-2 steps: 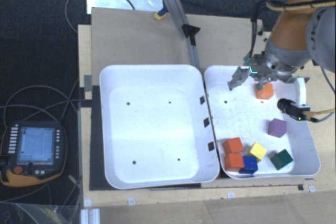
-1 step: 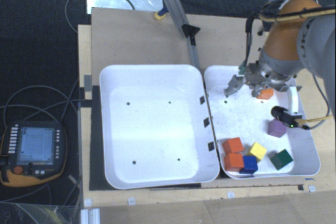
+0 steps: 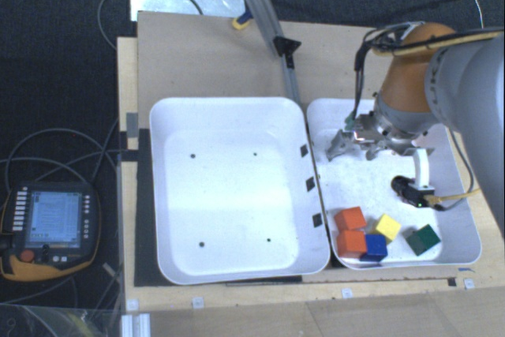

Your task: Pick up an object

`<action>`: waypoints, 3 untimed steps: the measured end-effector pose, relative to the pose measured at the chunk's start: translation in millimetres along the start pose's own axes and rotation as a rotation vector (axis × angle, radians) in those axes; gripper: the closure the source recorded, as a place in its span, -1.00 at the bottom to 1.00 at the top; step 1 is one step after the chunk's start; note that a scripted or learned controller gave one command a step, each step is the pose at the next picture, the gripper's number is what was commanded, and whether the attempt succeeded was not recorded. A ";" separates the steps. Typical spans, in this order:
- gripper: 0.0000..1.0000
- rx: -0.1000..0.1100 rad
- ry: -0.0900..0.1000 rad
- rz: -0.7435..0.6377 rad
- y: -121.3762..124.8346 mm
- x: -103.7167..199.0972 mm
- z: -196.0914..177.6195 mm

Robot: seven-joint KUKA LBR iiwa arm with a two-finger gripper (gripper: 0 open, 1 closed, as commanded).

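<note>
The two-finger metal gripper (image 3: 357, 144) hangs over the upper part of the right shallow white plastic bin (image 3: 458, 170), near its left wall, at the end of the grey arm with the orange band (image 3: 410, 83) that reaches in from the right. Whether its fingers are apart or together cannot be told from this slanted view; nothing is seen between them.

The loose objects lie well apart from the gripper, gathered toward the near end of the same bin. Nearest is an orange cube-shaped block (image 3: 350, 218), with a second orange block (image 3: 352, 241) just below it, the two touching or nearly so. A small blue block (image 3: 376, 246) sits beside the lower orange one, and a yellow cube (image 3: 387, 226) stands just above and to the right of the blue one. A dark green block (image 3: 424, 238) lies a little apart to the right.

A black fitting with a yellow cable (image 3: 412, 192) hangs from a white bracket beside the wrist.

The left shallow white bin (image 3: 162, 170) sits beside the right one. Off the bench at the left rests a handheld control pendant with a screen (image 3: 49, 229).
</note>
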State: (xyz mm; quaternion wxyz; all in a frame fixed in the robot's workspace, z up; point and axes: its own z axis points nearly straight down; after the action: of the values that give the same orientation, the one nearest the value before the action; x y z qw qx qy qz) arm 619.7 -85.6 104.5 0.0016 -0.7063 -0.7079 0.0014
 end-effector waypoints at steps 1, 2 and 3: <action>-1.00 -0.005 -0.001 0.000 0.8 0.1 14.1; 1.00 -0.008 0.000 -0.003 1.8 0.1 2.3; 1.00 -0.010 -0.001 -0.001 3.6 -2.7 -41.7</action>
State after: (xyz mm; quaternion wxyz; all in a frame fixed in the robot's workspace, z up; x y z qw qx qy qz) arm 623.5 -88.3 146.2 -0.0024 -0.7058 -0.7084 -0.0018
